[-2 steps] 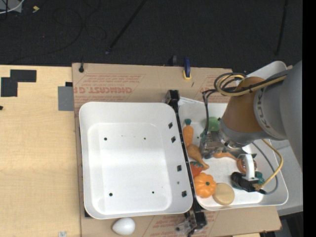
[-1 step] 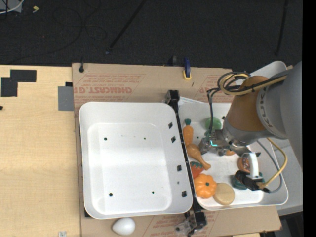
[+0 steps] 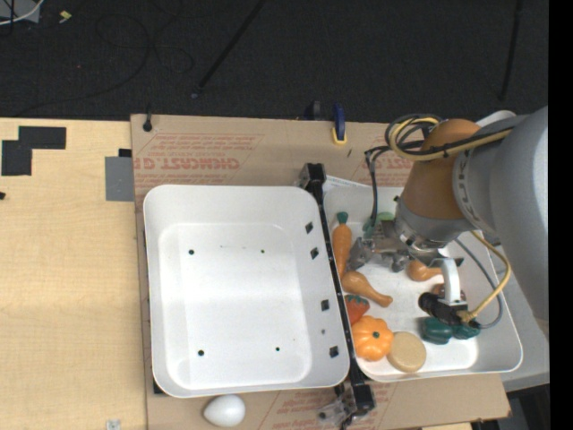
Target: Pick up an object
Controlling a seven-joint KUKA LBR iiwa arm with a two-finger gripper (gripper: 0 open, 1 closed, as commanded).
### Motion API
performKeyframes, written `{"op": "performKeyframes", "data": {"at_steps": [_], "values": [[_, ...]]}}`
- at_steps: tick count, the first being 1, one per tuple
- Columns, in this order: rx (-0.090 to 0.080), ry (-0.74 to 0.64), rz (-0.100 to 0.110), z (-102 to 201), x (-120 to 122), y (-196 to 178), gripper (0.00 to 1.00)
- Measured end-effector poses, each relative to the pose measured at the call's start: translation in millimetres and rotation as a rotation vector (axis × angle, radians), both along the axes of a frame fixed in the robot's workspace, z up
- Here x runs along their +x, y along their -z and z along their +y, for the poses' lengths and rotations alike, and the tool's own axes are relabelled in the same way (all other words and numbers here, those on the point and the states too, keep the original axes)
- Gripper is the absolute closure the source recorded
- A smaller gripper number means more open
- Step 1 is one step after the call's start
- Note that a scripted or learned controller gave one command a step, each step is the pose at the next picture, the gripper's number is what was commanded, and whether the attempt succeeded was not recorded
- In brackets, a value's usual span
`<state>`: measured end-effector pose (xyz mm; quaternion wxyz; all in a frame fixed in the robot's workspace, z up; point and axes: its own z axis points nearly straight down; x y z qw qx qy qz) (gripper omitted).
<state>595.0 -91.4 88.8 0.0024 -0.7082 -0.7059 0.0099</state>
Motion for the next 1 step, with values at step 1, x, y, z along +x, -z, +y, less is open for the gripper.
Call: {"op": "performKeyframes", "data": {"at_steps": [1], "values": [[0.004, 0.005, 0.003, -1.0, 45.4, 2.1, 0.00]]}}
